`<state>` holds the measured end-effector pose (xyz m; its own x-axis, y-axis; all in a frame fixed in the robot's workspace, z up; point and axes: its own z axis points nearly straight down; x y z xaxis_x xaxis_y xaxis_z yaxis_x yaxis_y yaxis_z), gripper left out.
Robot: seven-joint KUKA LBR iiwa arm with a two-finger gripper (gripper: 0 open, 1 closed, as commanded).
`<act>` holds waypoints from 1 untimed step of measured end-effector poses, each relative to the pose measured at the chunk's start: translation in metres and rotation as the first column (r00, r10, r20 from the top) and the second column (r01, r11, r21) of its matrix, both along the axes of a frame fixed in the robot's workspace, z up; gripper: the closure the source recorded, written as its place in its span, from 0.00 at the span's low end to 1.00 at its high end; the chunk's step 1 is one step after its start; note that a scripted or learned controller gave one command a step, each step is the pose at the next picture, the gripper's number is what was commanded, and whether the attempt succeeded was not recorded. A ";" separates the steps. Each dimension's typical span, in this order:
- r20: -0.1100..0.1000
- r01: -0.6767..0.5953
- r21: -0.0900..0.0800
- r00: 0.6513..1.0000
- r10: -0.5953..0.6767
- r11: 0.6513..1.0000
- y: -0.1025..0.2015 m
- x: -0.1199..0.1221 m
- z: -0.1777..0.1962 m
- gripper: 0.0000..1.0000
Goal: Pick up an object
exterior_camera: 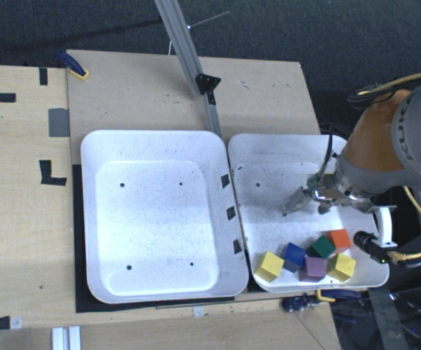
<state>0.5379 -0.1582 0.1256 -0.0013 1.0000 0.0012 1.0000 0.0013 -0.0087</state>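
The gripper [304, 201] hangs with its fingers spread and nothing between them, over the right bin [269, 159]. The blocks [309, 261] lie near, at the front edge. It should choose 1 outer block, the yellow block [269, 266], then descend straight.

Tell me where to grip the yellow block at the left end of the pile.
Take the yellow block by its two side faces from straight above; its left and upper sides look open, while the blue block crowds its right. The gripper sits above the pile.
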 end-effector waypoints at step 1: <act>0.005 0.000 -0.002 1.000 0.000 1.000 0.001 -0.001 -0.036 0.00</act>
<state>0.5371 -0.1575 0.0897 -0.0014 1.0000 -0.0007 1.0000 0.0014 -0.0037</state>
